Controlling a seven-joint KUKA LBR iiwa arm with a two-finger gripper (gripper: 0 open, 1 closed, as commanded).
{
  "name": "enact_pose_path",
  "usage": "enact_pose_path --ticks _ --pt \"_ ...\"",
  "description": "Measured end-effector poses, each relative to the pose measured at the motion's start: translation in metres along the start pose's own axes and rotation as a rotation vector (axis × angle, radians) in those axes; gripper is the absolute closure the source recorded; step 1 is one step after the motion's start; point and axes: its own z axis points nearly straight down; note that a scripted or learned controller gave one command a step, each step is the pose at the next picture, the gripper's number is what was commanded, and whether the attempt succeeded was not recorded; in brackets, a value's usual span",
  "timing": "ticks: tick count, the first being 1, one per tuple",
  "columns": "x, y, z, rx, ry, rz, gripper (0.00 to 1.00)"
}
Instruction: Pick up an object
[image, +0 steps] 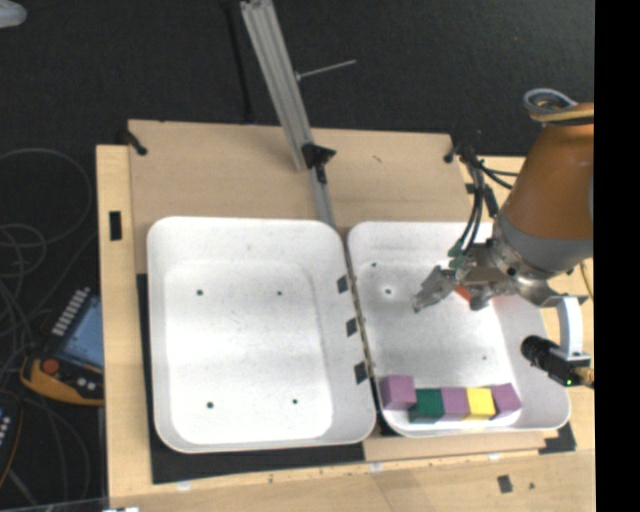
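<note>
My gripper (441, 291) hangs over the middle of the right bin (400, 250), reaching in from the right below the orange band of the arm (548, 190). A small red thing (464, 293) shows right at the gripper's tip; whether it is held or lies on the bin floor beneath I cannot tell. Along the right bin's near wall lies a row of blocks: a purple one (398, 390), a green one (428, 405), another purple (455, 400), a yellow one (481, 401) and a purple one (506, 396).
The left bin (245, 330) sits beside the right one, with a hinged divider (352, 325) between them. A grey metal pole (290, 105) slants in from the top to the bins' far edge. Cables and a pendant (70, 345) lie left of the bench.
</note>
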Motion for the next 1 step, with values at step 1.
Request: enact_pose_path --ticks 1 --pt "-0.0171 -0.0037 -0.0735 -0.004 -0.001 -0.001 0.00"
